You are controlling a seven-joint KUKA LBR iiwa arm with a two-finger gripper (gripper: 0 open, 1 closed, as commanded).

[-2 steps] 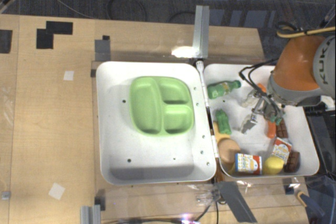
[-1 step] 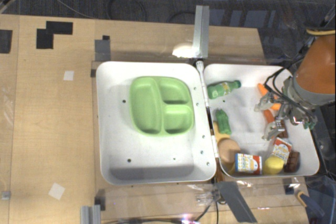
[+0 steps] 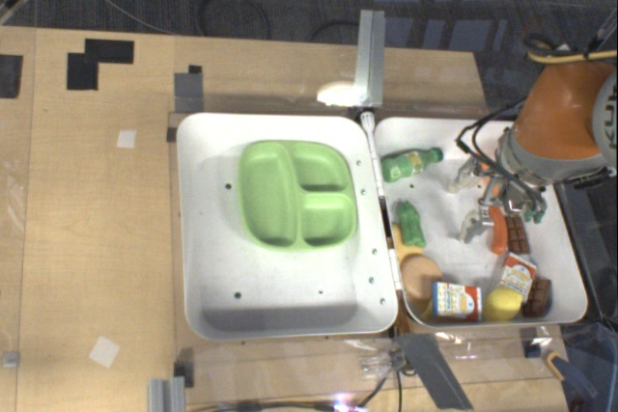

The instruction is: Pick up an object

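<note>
Gripper low in right bin beside carrot; finger state unclear.

Both bins white: left bin, right bin. Light green divided plate in left bin, well left of jaws. Green bottle w/ paler cap, up-left of jaws; darker green packet left of them. Orange carrot just beside jaws, brown chocolate bar to its right. Below jaws: tan roundish item, red/white/blue carton, yellow lemon. Arm grey w/ orange band. Bench pale wood w/ black squares.
</note>
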